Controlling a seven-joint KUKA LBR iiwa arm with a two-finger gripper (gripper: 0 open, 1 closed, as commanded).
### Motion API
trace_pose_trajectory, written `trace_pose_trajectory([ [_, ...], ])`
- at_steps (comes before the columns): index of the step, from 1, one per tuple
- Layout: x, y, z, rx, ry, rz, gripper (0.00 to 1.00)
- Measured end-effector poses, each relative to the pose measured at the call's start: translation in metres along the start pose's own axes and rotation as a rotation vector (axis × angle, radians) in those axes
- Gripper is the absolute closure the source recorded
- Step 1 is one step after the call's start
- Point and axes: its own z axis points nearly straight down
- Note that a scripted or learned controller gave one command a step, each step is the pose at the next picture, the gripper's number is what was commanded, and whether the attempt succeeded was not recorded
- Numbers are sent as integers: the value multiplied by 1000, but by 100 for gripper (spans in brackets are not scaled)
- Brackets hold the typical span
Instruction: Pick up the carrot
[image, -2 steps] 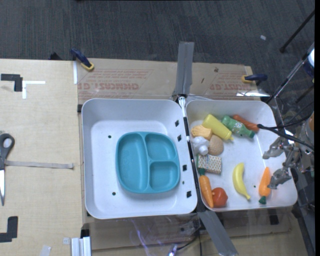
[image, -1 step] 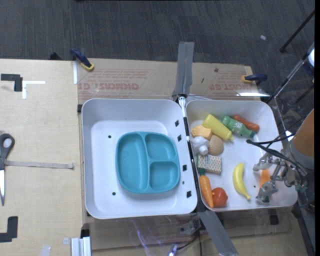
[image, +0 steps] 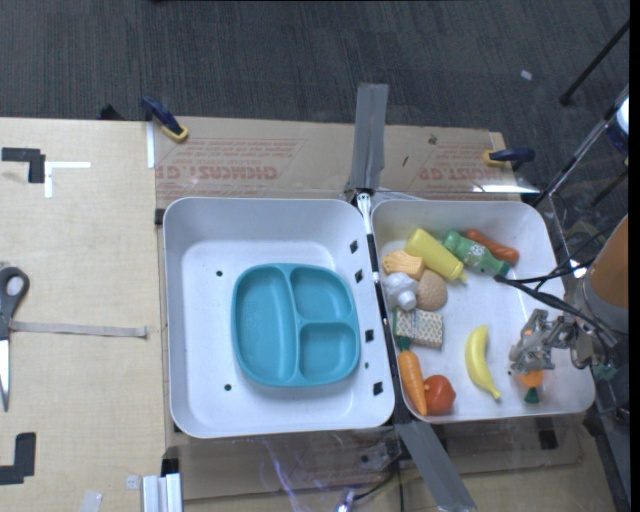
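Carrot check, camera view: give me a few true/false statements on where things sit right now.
1. The carrot lies in the right bin. True.
2. The carrot lies on the blue plate. False: the plate sits in the left bin, with no carrot on it.
3. The carrot lies beside the tomato. True.
4. The gripper is over the left bin. False: it is over the right bin, right of the banana.
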Motion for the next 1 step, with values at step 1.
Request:
trace_pose_trajectory([
  [1,8,26,-17,-2,6,-166,100],
])
